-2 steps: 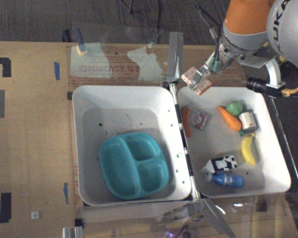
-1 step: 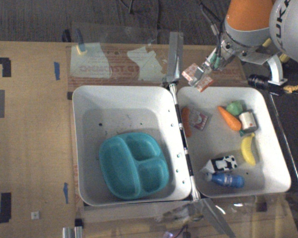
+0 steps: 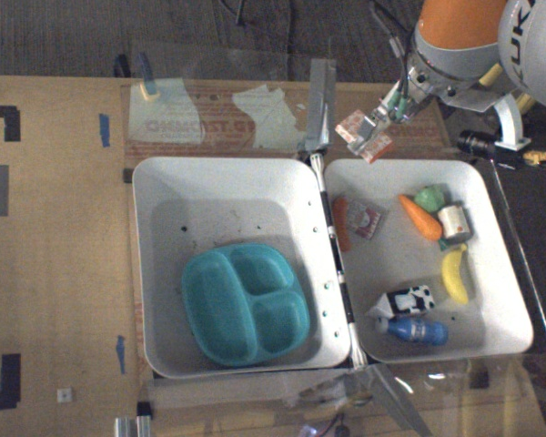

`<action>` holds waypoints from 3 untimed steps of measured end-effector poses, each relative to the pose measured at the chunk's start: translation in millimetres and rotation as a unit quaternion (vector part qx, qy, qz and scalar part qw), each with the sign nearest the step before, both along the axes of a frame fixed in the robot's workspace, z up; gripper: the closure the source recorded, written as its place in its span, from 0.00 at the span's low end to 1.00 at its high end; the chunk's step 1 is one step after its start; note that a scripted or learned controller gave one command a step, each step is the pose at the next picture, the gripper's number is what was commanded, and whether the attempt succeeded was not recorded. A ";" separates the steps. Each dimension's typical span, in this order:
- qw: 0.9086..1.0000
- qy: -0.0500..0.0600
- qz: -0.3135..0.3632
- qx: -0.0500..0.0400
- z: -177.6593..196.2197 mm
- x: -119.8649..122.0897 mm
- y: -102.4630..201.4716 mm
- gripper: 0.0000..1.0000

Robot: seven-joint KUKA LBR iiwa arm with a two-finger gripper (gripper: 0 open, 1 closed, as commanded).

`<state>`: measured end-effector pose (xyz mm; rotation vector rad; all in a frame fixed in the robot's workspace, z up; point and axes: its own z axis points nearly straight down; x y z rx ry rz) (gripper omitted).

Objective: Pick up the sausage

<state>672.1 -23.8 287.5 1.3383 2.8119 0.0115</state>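
The gripper point(image 3: 366, 138), finger state not discernible, should be lowered over the sausage point(image 3: 340, 223) at frame centre.

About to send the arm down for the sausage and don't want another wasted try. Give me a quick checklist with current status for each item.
1. Sausage located: ok, it lies in the right bin, against the left wall.
2. Top of sausage uncovered: ok, nothing lies over it.
3. Side clearance: not ok, the bin wall is on one side and a small packet close on the other.
4. Gripper above the sausage: not ok, it is beyond the bin's far rim.
5. Gripper free of any item: cannot tell.
6. Carrot and other items away from the sausage: ok.
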 end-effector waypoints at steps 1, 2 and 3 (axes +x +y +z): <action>1.000 -0.004 0.000 -0.001 11.7 1.4 0.0 1.00; 1.000 0.013 -0.027 0.003 24.9 -72.4 14.9 1.00; 1.000 0.013 -0.017 0.003 -102.6 -56.4 -15.8 1.00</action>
